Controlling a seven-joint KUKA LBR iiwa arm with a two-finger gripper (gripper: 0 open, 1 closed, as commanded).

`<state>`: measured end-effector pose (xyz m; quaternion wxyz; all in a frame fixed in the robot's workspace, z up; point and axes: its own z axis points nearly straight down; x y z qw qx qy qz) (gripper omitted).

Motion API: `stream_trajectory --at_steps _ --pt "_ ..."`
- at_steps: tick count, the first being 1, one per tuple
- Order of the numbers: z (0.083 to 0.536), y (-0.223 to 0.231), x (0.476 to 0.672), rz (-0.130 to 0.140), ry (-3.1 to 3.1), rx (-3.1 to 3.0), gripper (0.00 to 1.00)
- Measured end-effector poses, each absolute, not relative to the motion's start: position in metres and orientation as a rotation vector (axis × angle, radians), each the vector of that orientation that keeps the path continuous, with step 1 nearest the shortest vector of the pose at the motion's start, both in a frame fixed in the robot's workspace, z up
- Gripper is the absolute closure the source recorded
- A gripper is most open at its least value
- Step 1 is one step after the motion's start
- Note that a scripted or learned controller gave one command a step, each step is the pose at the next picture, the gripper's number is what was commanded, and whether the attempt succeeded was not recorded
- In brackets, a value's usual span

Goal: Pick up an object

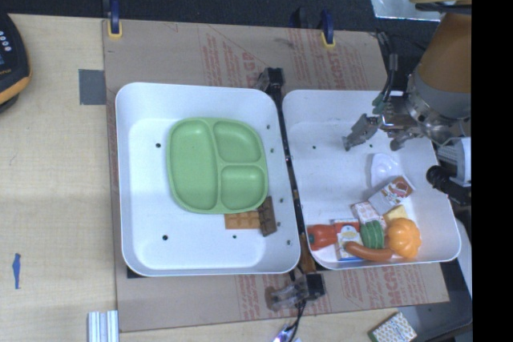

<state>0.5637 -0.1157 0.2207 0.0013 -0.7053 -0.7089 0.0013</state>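
My gripper [377,136] hangs over the upper middle of the right bin [321,172], its two fingers spread apart and open with nothing between them. Below it, in the bin's lower right corner, lies a pile of toy food: an orange fruit [403,236], a green vegetable [372,235], a carrot-like piece [367,252], a red piece [322,235] and small cartons [392,192]. A pale clear object [384,168] lies just below the gripper.
The left bin [136,172] holds a green divided plate [217,164] and brown blocks [252,219] near its lower right. Clamps [274,79] join the bins at the top and bottom. A dark device [10,60] sits at the far left.
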Motion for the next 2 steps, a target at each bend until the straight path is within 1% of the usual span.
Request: stream_trajectory --at_steps 1,2 --pt "0.213 -0.185 0.49 0.012 -2.213 -2.222 0.0" --pt "0.085 -0.198 0.537 0.01 -2.224 -2.21 0.0"
